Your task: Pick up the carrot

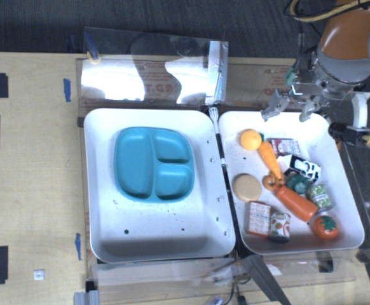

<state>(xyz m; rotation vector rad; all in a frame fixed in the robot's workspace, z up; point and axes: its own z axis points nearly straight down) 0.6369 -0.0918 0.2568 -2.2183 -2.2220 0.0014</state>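
We've got the gripper (291,110) hanging over the back rim of the right bin (350,189), fingers spread apart with nothing between them. The carrot (271,159) lies in that bin, below the gripper and a bit left of it, slanted, with a yellow ball (250,139) at its upper end. Further down from the gripper sits a fatter orange piece (295,202). Way off to the gripper's left, the other bin (96,170) carries a blue divided tray (153,164).

Overhead view of two white bins on a tabletop (26,170). Left bin (102,227) holds a blue divided tray (153,164); right bin (347,189) holds a carrot (271,159) among mixed items. End effector (294,108), fingers apart, hovers over the right bin's far rim.
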